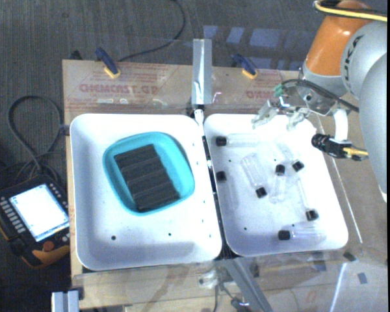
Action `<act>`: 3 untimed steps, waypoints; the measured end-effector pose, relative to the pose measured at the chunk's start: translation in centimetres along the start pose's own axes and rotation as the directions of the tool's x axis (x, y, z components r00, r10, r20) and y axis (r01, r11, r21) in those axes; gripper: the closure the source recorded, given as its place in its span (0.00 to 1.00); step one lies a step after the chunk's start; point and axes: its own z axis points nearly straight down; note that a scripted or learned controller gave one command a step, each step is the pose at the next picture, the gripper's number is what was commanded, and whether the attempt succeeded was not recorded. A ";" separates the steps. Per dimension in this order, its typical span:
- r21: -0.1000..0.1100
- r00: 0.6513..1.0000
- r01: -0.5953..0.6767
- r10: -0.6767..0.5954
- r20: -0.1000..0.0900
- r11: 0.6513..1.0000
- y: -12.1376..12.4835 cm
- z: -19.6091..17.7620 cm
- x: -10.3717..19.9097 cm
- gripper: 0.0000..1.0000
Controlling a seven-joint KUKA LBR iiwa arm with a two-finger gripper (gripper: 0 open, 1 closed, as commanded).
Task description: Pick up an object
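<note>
Several clear plastic vials (pixel 251 168) with black caps (pixel 280 169) lie scattered in the right white bin (pixel 238 239). One capped vial (pixel 304 232) rests near that bin's front edge. My gripper (pixel 279 117) hangs over the bin's far edge, above and apart from the vials. It is open, its two pale fingers (pixel 262 117) spread with nothing between them. The arm with its orange band (pixel 331 44) comes in from the upper right.
The left white bin (pixel 91 239) holds a blue tray (pixel 116 153) with a black ridged block (pixel 146 176) in it. A metal post (pixel 200 77) stands at the back between the bins. A handheld screen (pixel 29 213) and cables lie left of the bench.
</note>
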 end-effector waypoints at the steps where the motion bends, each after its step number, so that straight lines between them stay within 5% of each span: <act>1: 0.001 0.993 0.116 -0.116 0.000 0.993 -6.9 8.4 -0.2 0.00; 2: -0.015 0.997 0.077 -0.077 0.007 0.997 -8.7 9.5 3.7 0.00; 3: -0.019 0.997 0.076 -0.076 0.005 0.997 -8.6 8.5 3.7 1.00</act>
